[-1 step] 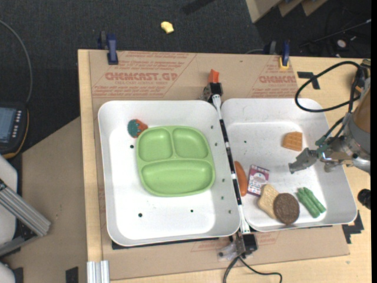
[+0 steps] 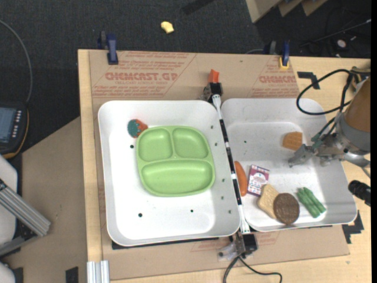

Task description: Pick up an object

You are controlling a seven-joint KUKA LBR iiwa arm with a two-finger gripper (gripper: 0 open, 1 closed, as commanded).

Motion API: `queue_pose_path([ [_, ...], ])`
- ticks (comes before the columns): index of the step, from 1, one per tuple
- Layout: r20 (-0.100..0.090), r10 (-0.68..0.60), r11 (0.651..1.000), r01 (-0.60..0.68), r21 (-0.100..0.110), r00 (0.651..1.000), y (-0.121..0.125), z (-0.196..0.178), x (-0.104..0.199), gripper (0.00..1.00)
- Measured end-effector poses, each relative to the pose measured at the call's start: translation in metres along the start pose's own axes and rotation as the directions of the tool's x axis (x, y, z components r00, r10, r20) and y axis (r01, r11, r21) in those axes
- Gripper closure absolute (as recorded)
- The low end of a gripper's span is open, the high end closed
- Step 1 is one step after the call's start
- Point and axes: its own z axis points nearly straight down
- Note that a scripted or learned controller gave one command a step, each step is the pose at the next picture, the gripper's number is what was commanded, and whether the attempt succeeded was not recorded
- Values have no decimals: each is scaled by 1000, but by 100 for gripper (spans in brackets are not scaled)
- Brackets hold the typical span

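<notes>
— What sits closest to the camera, in the right bin [image 2: 330, 217]?

— A row along its near edge: a tan cracker [image 2: 268, 200] leaning against a dark brown round cookie [image 2: 287, 208], and just to the right a small bunch of green beans [image 2: 310, 201]. A little farther back lies a small purple-and-white packet [image 2: 257, 179], and an orange carrot [image 2: 241, 178] rests along the divider between the bins.

— And the left bin [image 2: 118, 211]?

— It holds a green three-compartment plate [image 2: 175, 160], with a small red-and-teal toy [image 2: 137, 127] just off the plate's far-left corner.

— Where is the arm?

— The grey KUKA arm [image 2: 356, 128] reaches in from the right, over the right bin's middle. Its gripper [image 2: 301, 155] hangs low, its dark fingers spread apart and pinching nothing. A small orange-brown bread piece [image 2: 293, 140] lies just beyond the fingertips, near but apart from them.

— Beyond the bins?

— Brown board printed in red covers the bench [image 2: 177, 72], held by blue clamps [image 2: 110, 47] at the far edge. A black cable [image 2: 312, 96] loops near the arm, and a yellow scrap [image 2: 167, 26] lies on the dark floor behind.
</notes>
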Motion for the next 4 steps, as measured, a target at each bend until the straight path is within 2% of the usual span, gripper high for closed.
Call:
queue_pose_path([
  [1, -13, -7, 1000, 8, 3, 1000, 47, 38, -10, 0],
  [2, -3, -8, 1000, 8, -3, 1000, 88, 36, 39, 0],
  [3, 0, -4, 1000, 4, -5, 1000, 86, 25, 35, 100],
  [4, -2, -6, 1000, 6, 4, 1000, 133, 36, 97, 100],
])
